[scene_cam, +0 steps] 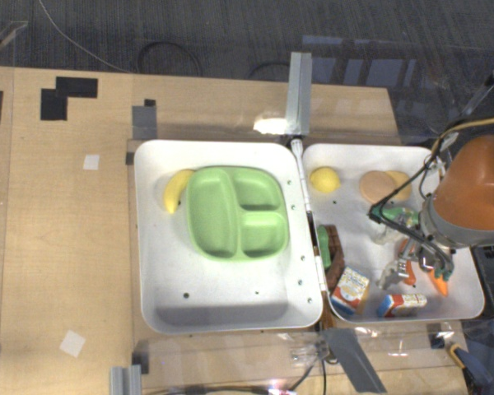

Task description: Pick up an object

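Wooden bench (58, 245) bearing two white bins (160, 303).

Pale wooden worktop (58, 245) across the lower two thirds, its planks meeting in faint seams. Black square markers (66, 95) at 10 o'clock, small pale patches (72, 343) at 9 and 7 o'clock. Dark grey carpeted floor (189, 15) along the top, crossed by a thin white cable (74, 33) at 11 o'clock. Grey metal bracket (299, 93) upright at 12 o'clock, another (144, 122) just left of it. Bright glare spot (269, 125) beside the bracket.
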### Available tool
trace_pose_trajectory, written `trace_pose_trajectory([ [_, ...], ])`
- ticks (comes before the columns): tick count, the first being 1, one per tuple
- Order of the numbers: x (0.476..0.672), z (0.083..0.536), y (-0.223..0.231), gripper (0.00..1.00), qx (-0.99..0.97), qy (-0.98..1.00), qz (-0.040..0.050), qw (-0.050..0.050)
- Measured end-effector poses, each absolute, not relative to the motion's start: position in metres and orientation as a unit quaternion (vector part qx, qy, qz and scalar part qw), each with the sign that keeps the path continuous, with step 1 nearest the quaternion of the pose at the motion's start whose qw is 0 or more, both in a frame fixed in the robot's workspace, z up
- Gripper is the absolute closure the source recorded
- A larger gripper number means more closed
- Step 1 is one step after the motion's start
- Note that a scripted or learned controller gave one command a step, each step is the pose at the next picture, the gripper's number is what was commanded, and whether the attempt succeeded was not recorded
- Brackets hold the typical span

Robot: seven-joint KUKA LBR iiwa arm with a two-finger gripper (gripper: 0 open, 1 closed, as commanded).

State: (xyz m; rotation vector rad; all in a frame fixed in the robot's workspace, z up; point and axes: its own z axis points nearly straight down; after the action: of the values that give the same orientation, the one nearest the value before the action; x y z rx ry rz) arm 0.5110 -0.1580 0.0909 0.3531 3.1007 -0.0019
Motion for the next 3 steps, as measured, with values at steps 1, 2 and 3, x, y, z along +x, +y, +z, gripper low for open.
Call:
trace_pose_trajectory([
  [1, 0.528, 0.091, -0.178, 0.00, 0.021, 1.000, -0.0012, 0.009],
  [2, 0.493, 0.091, -0.168, 0.00, 0.037, 0.999, -0.0021, 0.011],
  [3, 0.558, 0.091, -0.082, 0.00, 0.057, 0.998, 0.0013, 0.010],
])
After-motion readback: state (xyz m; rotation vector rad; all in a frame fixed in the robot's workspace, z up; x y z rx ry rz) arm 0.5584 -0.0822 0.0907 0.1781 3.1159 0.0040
